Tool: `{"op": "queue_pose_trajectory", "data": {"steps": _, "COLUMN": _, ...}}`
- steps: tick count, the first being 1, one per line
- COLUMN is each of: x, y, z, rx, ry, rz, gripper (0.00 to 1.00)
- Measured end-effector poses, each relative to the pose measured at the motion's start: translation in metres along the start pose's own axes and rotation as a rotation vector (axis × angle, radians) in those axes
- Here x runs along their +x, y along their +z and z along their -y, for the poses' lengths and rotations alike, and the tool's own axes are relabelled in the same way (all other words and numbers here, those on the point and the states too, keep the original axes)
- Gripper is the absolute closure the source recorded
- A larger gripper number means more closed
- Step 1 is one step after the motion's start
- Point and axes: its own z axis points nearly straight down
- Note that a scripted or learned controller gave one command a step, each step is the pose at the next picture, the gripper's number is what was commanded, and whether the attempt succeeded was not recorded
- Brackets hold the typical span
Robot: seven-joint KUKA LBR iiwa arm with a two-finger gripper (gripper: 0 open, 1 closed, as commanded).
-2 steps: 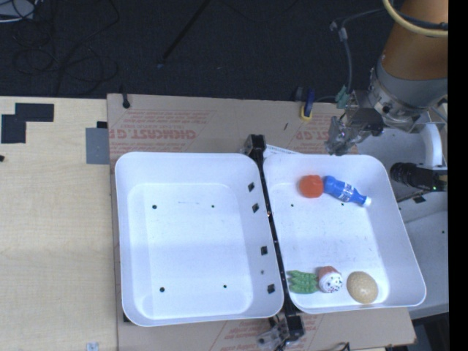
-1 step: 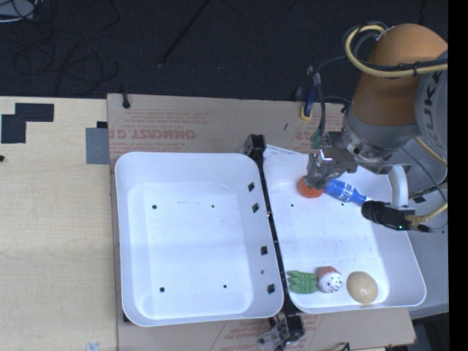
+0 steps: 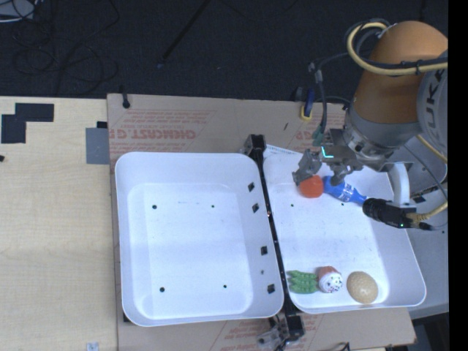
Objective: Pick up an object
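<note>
In the right bin [image 3: 409,269], a red-orange ball [image 3: 311,187] lies near the far wall with a blue bottle-like object [image 3: 345,191] just to its right. My gripper [image 3: 322,172] hangs over these two with its fingers spread. The left finger [image 3: 303,172] is just above the ball and the right finger sits over the blue object. Nothing is held between them. Along the bin's near wall lie a green toy [image 3: 300,281], a white ball with red spots [image 3: 330,279] and a tan egg-shaped object [image 3: 362,287].
The left bin [image 3: 124,218] stands beside the right one, with a black divider [image 3: 265,225] between them. A black cable end [image 3: 387,212] from the arm hangs over the right bin's right side. Both bins rest on cardboard [image 3: 190,126].
</note>
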Motion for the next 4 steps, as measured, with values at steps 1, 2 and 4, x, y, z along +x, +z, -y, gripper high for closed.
{"op": "queue_pose_trajectory", "data": {"steps": 1, "x": -0.001, "y": -0.01, "z": 0.0, "rx": 0.002, "ry": 0.0, "rz": 0.0, "gripper": 1.0}}
{"op": "queue_pose_trajectory", "data": {"steps": 2, "x": 0.023, "y": -0.059, "z": 0.011, "rx": -0.006, "ry": -0.006, "rz": -0.001, "gripper": 1.0}}
{"op": "queue_pose_trajectory", "data": {"steps": 4, "x": 0.021, "y": -0.066, "z": 0.01, "rx": 0.0, "ry": -0.007, "rz": 0.0, "gripper": 1.0}}
